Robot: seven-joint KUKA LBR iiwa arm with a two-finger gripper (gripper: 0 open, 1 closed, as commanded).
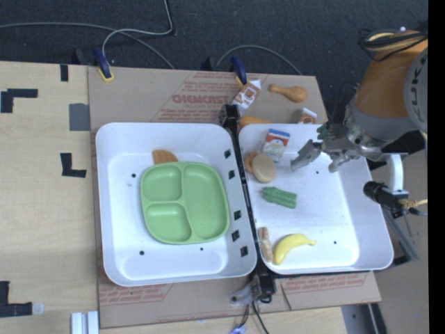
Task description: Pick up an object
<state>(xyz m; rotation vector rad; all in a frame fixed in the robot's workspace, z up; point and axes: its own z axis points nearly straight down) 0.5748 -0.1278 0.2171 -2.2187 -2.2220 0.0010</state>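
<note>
Camera view: gripper point(321, 157) spread open, gripping nothing, poised over the right bin point(351, 218); left of it, a small carton point(275, 141) and a round tan piece point(263, 167), touching; below-left, green pickle point(279, 197), then banana point(292, 245); far left, green divided plate point(184, 202); cardboard point(201, 97) lettered "CHEMCAST".

Divided plate point(184, 202) in left bin point(111, 186); banana point(292, 246) in right bin point(361, 249).
</note>
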